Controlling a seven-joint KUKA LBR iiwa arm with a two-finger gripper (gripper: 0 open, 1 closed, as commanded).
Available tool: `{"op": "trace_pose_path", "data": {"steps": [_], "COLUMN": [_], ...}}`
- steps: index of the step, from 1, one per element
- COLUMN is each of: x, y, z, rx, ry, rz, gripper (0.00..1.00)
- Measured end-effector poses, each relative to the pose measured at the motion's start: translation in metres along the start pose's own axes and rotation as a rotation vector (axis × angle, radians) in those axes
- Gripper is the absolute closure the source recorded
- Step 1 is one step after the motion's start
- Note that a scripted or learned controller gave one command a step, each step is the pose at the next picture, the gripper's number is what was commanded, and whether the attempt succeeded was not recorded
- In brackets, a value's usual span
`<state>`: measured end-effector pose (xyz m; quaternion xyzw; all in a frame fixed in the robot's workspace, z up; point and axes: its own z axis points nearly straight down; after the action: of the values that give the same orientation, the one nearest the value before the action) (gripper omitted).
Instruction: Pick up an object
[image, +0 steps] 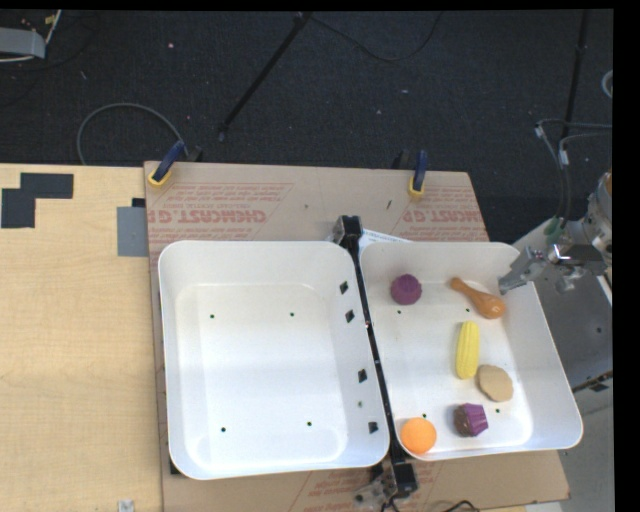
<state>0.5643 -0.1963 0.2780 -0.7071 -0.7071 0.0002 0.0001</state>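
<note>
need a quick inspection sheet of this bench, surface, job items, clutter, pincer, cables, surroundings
surface: two shallow white bins side by side, left bin and right bin, on a cardboard sheet held by two clamps at its far edge.
job's things: all in the right bin: purple ball, orange-brown drumstick-shaped toy, yellow corn cob, tan oval piece, purple block, orange ball.
clutter: nothing seen.
pincer: pincer at the right bin's far right rim, nothing seen between its fingers; open or shut unclear.
cables: black cables on the dark floor behind the bench.
surroundings: wooden panel left of the bins.
</note>
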Motion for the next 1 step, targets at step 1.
{"op": "trace_pose_path", "data": {"steps": [1], "x": [0.0004], "y": [-0.0360], "z": [0.1933], "rx": [0.005], "ry": [0.001], "rz": [0.001], "gripper": [0.00]}}
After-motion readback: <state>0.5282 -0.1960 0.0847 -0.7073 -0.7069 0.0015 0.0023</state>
